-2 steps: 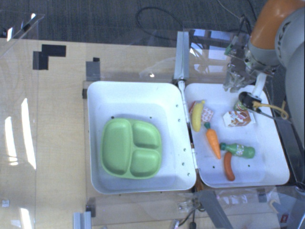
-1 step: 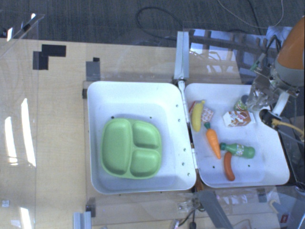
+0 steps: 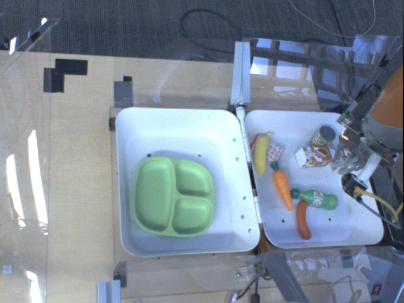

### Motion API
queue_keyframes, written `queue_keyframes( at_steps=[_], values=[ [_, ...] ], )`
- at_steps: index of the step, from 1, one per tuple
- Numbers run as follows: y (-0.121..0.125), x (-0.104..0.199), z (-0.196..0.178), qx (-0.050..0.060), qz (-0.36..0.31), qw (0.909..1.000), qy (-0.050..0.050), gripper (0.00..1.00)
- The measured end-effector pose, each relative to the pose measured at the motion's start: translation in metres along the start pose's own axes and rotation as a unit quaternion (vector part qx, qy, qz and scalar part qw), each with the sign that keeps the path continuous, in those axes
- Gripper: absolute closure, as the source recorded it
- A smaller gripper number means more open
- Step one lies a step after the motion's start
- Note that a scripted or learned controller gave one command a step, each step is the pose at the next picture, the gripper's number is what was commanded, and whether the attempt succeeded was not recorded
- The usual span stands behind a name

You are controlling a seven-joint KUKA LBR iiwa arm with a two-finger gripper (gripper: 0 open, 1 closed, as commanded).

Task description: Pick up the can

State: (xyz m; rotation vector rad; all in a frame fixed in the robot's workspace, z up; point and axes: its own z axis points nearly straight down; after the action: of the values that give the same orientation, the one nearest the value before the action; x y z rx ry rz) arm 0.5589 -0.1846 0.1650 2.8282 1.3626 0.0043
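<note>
1. Camera view: the can (image 3: 322, 145) lies in the right bin (image 3: 372, 232), far right part, beside the gripper (image 3: 349, 158).
2. Whether the gripper is open or closed cannot be told.
3. Green plate (image 3: 175, 196) sits in the left bin (image 3: 170, 120).

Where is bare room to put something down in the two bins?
Left bin: a bare strip along the far wall, behind the green tray. Right bin: bare floor far-left, beyond the banana. Crowded around the can and gripper.

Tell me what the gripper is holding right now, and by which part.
Cannot be told. The gripper sits at the right bin's right side, close beside the can, but no object is visible between its fingers from this view.
</note>
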Motion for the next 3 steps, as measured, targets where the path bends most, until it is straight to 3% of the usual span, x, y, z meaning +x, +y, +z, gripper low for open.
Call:
queue_keyframes(
  at_steps=[1, 2, 3],
  values=[
    [0.027, 0.041, -0.057, -0.001, 0.003, 1.0000, 0.001, 1.00],
    [0.017, 0.005, -0.016, 0.000, 0.088, 0.9961, 0.000, 1.00],
    [0.017, 0.005, -0.016, 0.000, 0.088, 0.9962, 0.000, 0.00]
  ],
)
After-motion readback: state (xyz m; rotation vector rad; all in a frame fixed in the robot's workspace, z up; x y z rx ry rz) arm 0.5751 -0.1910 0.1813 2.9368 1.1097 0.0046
